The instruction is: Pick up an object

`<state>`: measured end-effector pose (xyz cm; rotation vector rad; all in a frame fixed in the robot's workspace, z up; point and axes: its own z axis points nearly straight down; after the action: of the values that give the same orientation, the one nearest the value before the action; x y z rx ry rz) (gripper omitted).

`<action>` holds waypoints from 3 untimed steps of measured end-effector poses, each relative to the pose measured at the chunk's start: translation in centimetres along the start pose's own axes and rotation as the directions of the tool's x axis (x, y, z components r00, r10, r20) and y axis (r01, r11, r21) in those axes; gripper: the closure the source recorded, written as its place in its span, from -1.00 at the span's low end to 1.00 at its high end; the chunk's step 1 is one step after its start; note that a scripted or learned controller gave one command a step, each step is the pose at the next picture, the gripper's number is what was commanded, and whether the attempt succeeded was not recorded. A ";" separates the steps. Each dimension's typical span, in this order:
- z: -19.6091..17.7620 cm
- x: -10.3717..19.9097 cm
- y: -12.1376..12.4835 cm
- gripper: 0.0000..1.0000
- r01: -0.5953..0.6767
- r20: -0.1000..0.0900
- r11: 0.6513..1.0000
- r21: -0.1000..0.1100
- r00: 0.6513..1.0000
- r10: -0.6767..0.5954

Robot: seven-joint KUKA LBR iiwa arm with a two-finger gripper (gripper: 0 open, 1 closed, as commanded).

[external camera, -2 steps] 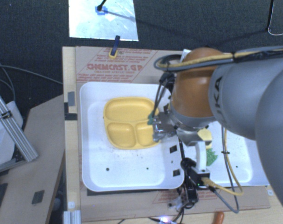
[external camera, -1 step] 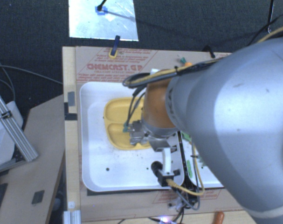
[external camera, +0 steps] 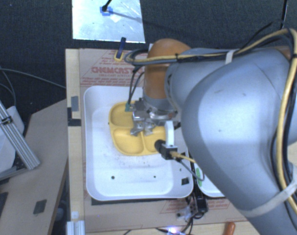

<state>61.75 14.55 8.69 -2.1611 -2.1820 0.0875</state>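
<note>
A yellow divided plate [external camera: 123,136] lies in the left white bin [external camera: 102,180], toward its right side. My gripper [external camera: 140,127] reaches down over the middle of the plate, its metal head right above the plate's ridges. The grey arm with its orange band [external camera: 163,58] covers the plate's right part and most of the right bin.
A second white bin [external camera: 213,190] peeks out under the arm at the lower right. Brown cardboard [external camera: 102,70] lies under the bins. A shiny sheet [external camera: 106,13] with a blue clip sits at the back. Yellow and black cables run along the arm.
</note>
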 end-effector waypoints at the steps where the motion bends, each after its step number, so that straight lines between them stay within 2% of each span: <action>1: -15.1 -4.0 -11.2 1.00 -0.010 0.004 0.995 -0.099 1.000 0.010; 2: -21.1 2.4 -15.1 1.00 0.003 0.004 0.995 -0.096 1.000 -0.003; 3: -39.1 7.7 -12.5 1.00 0.000 0.000 0.994 -0.108 1.000 0.000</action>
<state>52.68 21.85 48.77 -2.2167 -2.2362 -0.0318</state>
